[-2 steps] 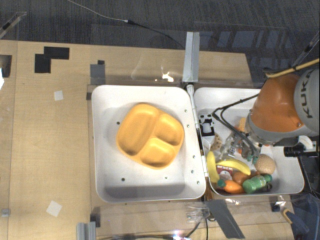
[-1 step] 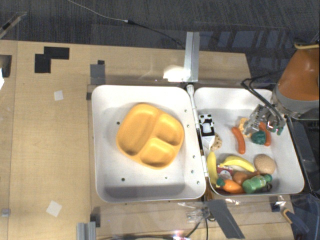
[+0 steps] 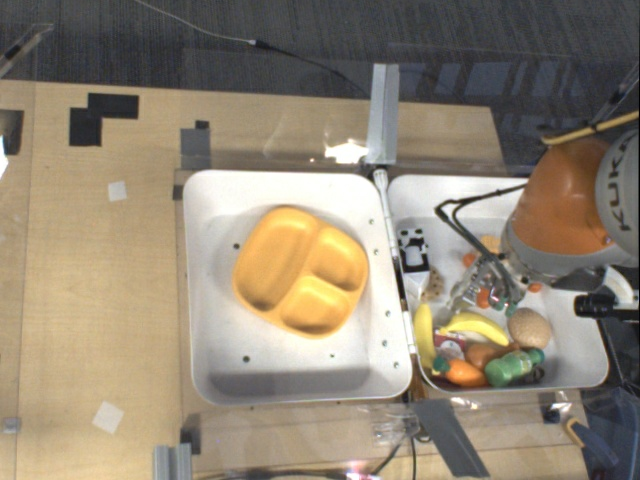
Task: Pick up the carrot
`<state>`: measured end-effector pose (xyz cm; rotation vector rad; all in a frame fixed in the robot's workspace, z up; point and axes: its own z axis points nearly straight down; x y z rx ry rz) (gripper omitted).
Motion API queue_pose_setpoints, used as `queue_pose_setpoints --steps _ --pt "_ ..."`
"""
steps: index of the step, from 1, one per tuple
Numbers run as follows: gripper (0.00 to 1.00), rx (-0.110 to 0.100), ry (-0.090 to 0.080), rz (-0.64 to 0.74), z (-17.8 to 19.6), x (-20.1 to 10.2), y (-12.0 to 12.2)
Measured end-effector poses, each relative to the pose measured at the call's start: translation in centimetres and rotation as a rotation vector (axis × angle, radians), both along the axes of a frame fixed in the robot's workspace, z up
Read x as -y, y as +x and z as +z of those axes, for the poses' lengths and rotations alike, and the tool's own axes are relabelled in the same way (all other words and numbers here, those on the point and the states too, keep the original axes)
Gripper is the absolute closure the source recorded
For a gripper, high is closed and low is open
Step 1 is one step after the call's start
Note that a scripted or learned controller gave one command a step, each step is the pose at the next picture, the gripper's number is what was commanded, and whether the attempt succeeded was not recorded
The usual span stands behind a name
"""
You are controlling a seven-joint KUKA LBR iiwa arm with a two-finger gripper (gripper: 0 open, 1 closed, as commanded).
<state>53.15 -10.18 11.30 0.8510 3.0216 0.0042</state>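
Note:
The carrot [image 3: 462, 372], orange with a green end, lies at the front edge of the right bin [image 3: 590, 368], among other toy foods. My gripper [image 3: 485, 290] hangs over the middle of that bin, below the arm's orange band [image 3: 562, 203]. It is behind the carrot and slightly to its right, just above a yellow banana [image 3: 476, 327]. The gripper tip is small and cluttered against the items under it.
The left bin [image 3: 215, 368] holds a yellow divided plate [image 3: 300, 270]. Around the carrot lie a second banana [image 3: 424, 334], a green piece [image 3: 510, 366], a brownish piece [image 3: 483, 355] and a beige egg-shaped piece [image 3: 529, 327]. A metal post [image 3: 383, 113] stands behind the bins.

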Motion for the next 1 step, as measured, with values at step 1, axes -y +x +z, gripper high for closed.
queue_pose_setpoints --steps 1 --pt "1.0 0.011 -0.005 -0.06 7.36 4.14 3.78"
